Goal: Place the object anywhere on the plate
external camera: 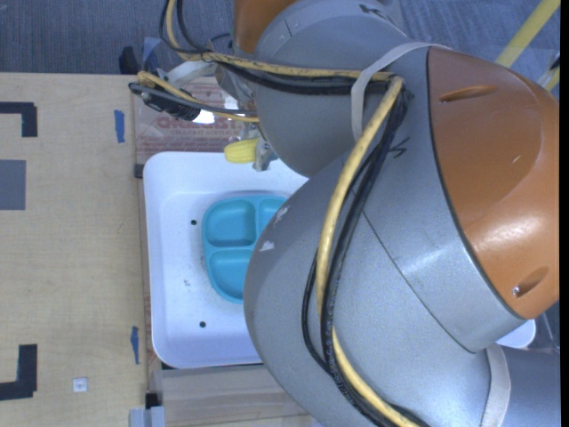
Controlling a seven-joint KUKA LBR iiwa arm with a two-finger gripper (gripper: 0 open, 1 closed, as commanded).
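In the camera view the arm (400, 238) covered most of the scene, and that was the first hazard. Its grey bulk hid the right part of the plate (233, 238) and much of the bin (173, 265), so a release could hardly be checked from here.

The yellow object (238, 152) sat at the bin's far rim, clear of the plate and apart from it. A small metal part just beside it looked like the gripper (261, 156). Whether the gripper was open, closed or gripping the object could not be told. If the grip was poor, I judged the object could drop onto the rim, then roll outside the bin or land on the white floor short of the plate. The plate was divided by raised ridges, and a rounded piece set down on one might tip or slide off. The cables (200, 60) looped close above the object and could snag if the wrist turned.

The bin was shallow, white and smooth, with a few dark specks on its floor. The blue plate lay flat in it. The wooden bench (71, 238) to the left carried black marks and bits of blue tape (120, 124). Grey-blue carpet (71, 7) showed beyond the bench.
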